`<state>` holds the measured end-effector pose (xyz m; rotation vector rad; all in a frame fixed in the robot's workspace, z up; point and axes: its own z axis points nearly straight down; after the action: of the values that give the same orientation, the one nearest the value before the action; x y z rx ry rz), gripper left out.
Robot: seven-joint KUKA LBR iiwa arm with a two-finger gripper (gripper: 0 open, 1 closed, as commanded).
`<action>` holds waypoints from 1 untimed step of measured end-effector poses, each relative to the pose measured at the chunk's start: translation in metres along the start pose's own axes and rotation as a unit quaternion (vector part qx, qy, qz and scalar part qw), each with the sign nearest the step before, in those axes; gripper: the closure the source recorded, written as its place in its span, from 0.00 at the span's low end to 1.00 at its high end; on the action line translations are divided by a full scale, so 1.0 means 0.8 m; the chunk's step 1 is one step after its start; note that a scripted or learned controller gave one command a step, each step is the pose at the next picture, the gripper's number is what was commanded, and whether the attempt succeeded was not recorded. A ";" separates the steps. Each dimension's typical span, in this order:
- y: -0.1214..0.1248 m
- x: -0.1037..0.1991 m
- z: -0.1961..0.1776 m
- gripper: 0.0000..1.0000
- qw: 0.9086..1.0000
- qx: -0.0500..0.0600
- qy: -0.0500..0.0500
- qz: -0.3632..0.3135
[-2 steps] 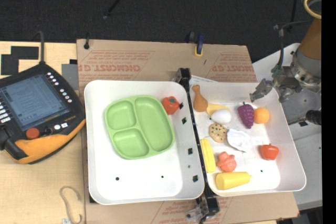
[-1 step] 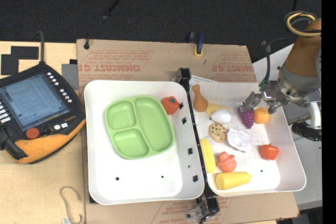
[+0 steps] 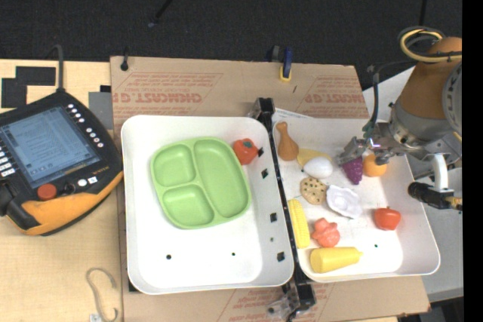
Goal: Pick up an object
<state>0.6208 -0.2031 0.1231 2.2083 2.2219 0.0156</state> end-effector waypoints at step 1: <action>0.000 0.001 0.006 0.00 1.000 0.001 0.000 0.000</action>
<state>0.6205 -0.2024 0.1185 2.2107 2.2228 0.0136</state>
